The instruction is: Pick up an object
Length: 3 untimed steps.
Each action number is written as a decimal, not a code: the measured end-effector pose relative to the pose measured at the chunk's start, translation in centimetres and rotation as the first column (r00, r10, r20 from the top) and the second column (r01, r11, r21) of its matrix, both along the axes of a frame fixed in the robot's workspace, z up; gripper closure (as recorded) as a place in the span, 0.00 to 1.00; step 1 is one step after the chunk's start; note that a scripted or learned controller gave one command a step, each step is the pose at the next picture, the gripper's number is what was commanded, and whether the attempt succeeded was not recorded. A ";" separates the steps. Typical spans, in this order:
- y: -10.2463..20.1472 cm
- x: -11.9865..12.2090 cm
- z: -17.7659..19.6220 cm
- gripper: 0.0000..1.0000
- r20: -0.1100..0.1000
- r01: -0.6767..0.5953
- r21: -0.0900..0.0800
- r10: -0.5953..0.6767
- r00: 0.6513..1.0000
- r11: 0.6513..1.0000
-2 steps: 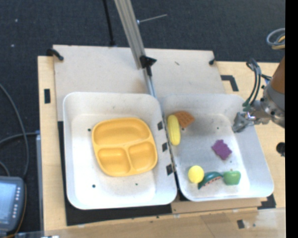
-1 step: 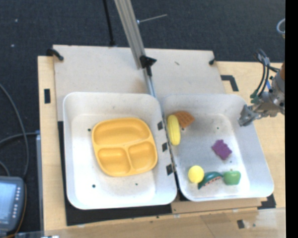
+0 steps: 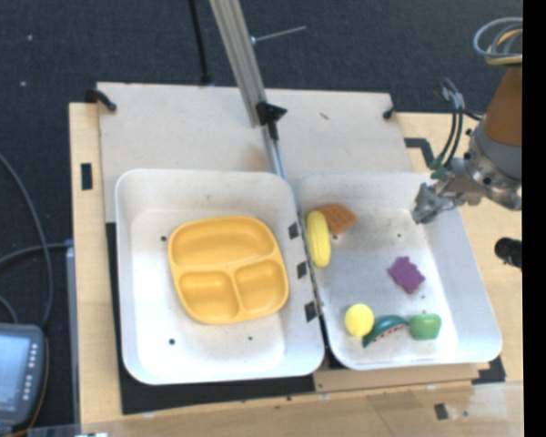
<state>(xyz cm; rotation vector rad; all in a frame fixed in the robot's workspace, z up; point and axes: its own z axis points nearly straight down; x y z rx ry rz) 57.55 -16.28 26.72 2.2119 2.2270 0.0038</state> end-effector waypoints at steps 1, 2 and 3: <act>6.1 1.2 -0.5 1.00 -0.002 -0.001 0.001 0.001 1.000 1.000; 10.4 2.9 -0.1 1.00 -0.001 0.000 0.001 0.000 1.000 1.000; 15.7 3.8 0.3 1.00 -0.002 -0.001 0.001 0.001 1.000 1.000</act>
